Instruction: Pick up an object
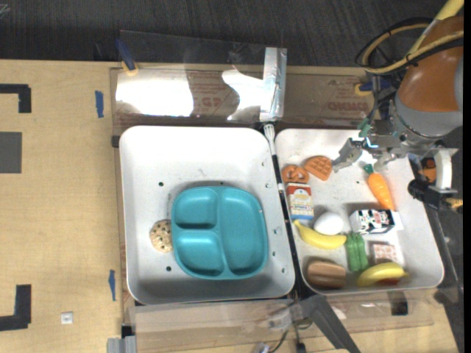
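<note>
The right bin [419, 197] holds several toy foods: a waffle [319, 168], a small orange pumpkin [294, 173], a carrot [380, 190], a juice carton [299, 201], a white egg [330, 222], a banana [321, 238], a cow-patterned carton [372, 221], a green piece [355, 252], a brown bun [326, 272] and a yellow fruit [380, 273]. My gripper [366, 158] hangs over the far part of this bin, between the waffle and the carrot. It is open, with nothing between its fingers.
In the left bin [147, 160], a teal divided plate [218, 231] lies with a cookie [161, 235] beside its left edge. A clear plastic sheet [199, 87] and a metal bracket stand behind the bins. Cables loop at the top right.
</note>
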{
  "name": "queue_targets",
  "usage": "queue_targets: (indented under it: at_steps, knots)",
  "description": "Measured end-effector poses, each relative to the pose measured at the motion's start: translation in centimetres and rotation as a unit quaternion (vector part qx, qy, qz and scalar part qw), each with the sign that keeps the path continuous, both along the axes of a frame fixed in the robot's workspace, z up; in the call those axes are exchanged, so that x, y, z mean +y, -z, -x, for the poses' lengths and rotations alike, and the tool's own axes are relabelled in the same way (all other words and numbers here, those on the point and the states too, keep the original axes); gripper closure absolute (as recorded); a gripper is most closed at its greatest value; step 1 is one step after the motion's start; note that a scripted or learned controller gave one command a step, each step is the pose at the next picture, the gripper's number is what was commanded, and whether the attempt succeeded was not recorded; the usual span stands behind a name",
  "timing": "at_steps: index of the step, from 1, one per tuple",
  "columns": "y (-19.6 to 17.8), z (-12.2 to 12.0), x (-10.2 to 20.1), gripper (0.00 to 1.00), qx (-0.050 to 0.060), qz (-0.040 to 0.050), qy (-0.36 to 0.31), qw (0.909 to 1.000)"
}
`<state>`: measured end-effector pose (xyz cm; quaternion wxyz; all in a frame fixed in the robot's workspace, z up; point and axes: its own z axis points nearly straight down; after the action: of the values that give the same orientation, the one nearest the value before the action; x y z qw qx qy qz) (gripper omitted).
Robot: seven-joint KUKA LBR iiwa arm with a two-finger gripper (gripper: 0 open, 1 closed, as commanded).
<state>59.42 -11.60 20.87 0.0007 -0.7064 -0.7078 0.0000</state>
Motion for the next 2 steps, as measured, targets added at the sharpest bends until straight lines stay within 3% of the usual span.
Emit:
queue_targets:
  at_steps: [1, 2]
  knots:
    - [11.2, 5.5, -5.4, 0.00, 0.005, 0.0003, 0.044, 0.9990]
    - [12.2, 4.0, -6.7, 0.00, -0.002, -0.0009, -0.023, 0.9997]
